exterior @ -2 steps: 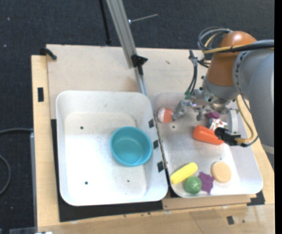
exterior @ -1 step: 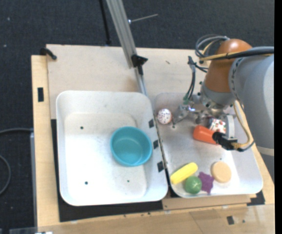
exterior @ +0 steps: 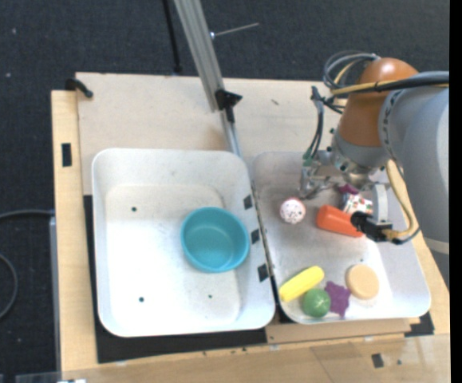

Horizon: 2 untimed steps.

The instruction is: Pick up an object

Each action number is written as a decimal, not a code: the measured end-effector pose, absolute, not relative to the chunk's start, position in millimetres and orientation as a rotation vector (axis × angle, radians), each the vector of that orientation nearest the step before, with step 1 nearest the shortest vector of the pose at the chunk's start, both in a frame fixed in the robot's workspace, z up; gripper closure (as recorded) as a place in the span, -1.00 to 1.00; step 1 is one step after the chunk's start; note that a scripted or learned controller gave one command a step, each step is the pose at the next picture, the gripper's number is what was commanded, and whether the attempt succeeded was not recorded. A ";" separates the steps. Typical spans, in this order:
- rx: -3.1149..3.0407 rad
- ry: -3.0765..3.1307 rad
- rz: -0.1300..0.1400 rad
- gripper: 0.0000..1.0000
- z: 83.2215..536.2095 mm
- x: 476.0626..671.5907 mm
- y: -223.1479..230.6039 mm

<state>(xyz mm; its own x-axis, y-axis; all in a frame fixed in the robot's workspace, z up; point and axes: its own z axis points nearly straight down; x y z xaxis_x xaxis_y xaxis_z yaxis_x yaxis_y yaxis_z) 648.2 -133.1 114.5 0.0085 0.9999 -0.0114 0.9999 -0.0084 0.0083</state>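
The end effector (exterior: 317, 180) hangs low over the far part of the right-hand shallow white bin (exterior: 410, 290), near the bin's far-left corner. Whether it is spread or pressed together cannot be told from this slant, and nothing can be seen pinched in it. Above it rise the grey arm and its orange band (exterior: 373, 94), reaching in from the right.

Just beside the end effector, toward the near side, lies a small white ball speckled with pink (exterior: 293, 211), apart from it. To the right of the ball lies an orange cone-shaped piece like a carrot (exterior: 336, 221), on its side. A small red-and-white thing (exterior: 359, 204) sits just beyond the cone, too small to make out.

Along the near edge of the same bin lie four more things. A yellow oblong piece (exterior: 301, 282) lies at a slant, and a green ball (exterior: 316, 302) touches its lower end. A purple star-shaped piece (exterior: 340, 297) sits just beside the green ball, and a round tan disc (exterior: 363, 281) lies to the right of it.

The left-hand shallow white bin (exterior: 103, 170) holds a round turquoise bowl (exterior: 215, 239), upright, close to its right wall and well apart from the end effector. Both bins rest on a pale wooden surface (exterior: 135, 110), from which a slanted metal pole (exterior: 201, 46) rises behind them.
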 end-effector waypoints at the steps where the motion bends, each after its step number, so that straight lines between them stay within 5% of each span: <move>1: 2.219 2.214 0.008 1.00 178.7 651.6 -130.0; 2: 2.215 2.219 0.006 1.00 222.5 653.1 -131.6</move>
